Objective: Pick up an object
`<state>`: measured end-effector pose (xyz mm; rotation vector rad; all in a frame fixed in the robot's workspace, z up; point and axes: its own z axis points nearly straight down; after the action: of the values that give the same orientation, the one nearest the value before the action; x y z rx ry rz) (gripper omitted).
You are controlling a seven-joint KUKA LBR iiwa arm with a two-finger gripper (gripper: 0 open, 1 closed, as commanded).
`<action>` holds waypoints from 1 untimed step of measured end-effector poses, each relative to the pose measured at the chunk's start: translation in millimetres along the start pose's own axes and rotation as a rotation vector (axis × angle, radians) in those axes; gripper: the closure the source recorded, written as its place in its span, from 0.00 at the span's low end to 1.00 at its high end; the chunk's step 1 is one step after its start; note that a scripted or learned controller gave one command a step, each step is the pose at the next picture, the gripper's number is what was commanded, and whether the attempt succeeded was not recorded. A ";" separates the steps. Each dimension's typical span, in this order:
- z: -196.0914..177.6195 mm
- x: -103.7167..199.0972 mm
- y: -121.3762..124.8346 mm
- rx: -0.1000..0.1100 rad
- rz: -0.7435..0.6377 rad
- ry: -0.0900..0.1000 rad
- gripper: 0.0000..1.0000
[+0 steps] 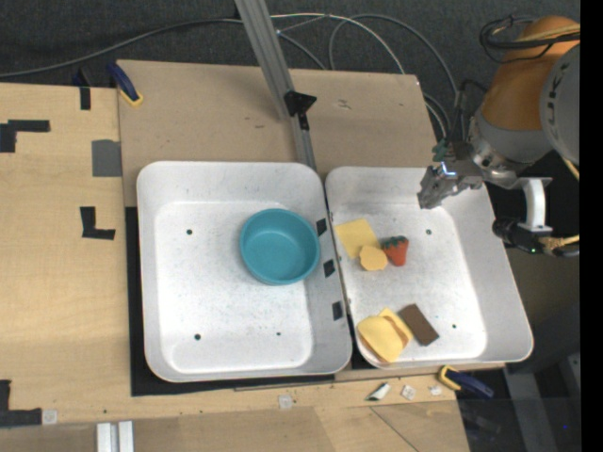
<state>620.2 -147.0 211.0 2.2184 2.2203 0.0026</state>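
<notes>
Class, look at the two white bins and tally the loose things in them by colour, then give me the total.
Blue: 1, the bowl in the left bin.
Yellow: 3, the flat piece, the small piece and the big piece, all in the right bin.
Red: 1, the strawberry-like toy.
Brown: 1, the block.
Total: 6.

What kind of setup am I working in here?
Likely a lab picking bench: two white bins on a plywood bench, toy items such as a blue bowl, and loose cables.
</notes>
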 end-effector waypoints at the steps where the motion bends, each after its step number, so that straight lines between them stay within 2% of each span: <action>1: -25.6 0.3 0.8 0.001 -0.001 0.000 1.00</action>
<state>620.9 -146.7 236.6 2.2184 2.2221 0.0018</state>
